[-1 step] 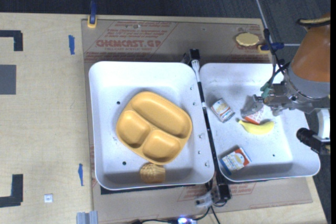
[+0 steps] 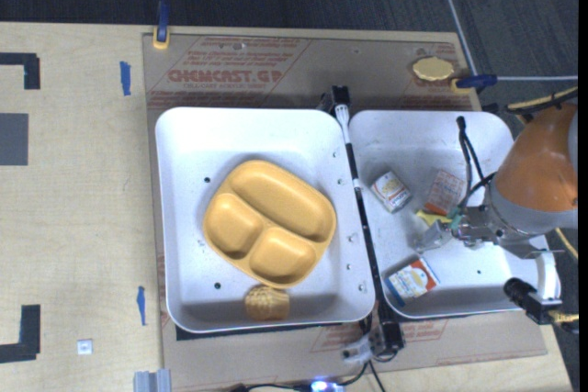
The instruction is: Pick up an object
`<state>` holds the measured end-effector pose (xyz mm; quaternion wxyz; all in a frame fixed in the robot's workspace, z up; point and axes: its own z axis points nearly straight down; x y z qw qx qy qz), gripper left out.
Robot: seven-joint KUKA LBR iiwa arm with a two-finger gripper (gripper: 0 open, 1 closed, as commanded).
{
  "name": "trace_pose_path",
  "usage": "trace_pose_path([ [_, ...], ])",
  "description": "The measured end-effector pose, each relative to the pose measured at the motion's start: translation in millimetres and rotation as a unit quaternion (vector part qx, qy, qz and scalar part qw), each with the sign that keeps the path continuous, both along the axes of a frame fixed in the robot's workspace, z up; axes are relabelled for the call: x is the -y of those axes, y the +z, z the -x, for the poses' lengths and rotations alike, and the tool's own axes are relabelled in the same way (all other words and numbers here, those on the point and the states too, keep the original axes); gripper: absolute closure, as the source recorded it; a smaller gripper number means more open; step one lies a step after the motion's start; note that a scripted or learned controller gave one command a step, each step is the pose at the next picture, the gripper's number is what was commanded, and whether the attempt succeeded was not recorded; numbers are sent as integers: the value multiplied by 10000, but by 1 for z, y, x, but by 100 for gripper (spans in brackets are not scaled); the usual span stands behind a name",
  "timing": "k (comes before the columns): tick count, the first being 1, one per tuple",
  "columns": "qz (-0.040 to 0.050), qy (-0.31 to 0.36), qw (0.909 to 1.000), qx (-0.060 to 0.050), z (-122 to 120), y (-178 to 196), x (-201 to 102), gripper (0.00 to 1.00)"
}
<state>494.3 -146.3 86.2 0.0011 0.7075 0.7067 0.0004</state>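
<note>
Roughly: gripper (image 2: 439,229) low in right bin (image 2: 404,128) — finger state unreadable — over clear crumpled packet (image 2: 424,235).

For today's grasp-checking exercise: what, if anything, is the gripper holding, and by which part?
It cannot be told. The gripper sits low in the right bin among small items, its tip blurred against them.

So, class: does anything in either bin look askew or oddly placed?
Yes. The yellow tray sits skewed in the left bin, with a small tan lump by its lower edge. In the right bin, the two cartons lie at different angles.
</note>
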Motion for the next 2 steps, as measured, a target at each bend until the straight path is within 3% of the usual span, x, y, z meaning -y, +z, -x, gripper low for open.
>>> trace_pose_path([
  [1,-6,11,10000,16,13,0,-44,0],
  [2,6,3,10000,46,11,11,-43,100],
])
